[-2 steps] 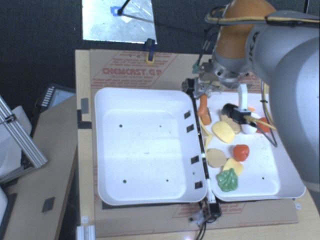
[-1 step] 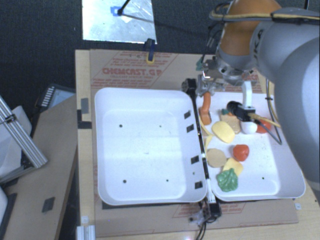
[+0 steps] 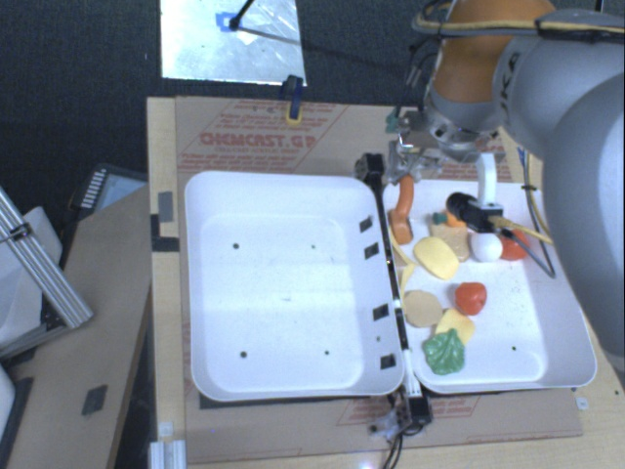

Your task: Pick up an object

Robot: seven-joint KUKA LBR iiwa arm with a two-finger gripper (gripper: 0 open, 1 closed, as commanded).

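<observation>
The thing nearest to the gripper point(image 3: 403, 169) is a long orange piece point(image 3: 401, 213), formed like a carrot, a little bent and smooth. It stands almost along the left wall of the right bin point(image 3: 559, 362), at the far end, close to the divide with the left bin point(image 3: 283, 291). Its upper end comes right under the gripper, and its lower end points to a yellow oval piece point(image 3: 437, 257).

The gripper hangs over this far left corner of the right bin, directly above the orange piece. How far open it is I cannot tell (the wrist covers this part), and also not whether it really holds the orange piece or only touches its top.

Further in the same bin lie a white egg point(image 3: 485, 248), a red tomato point(image 3: 471, 297), a tan round slice point(image 3: 423, 308) and a green leafy piece point(image 3: 444, 352).
</observation>
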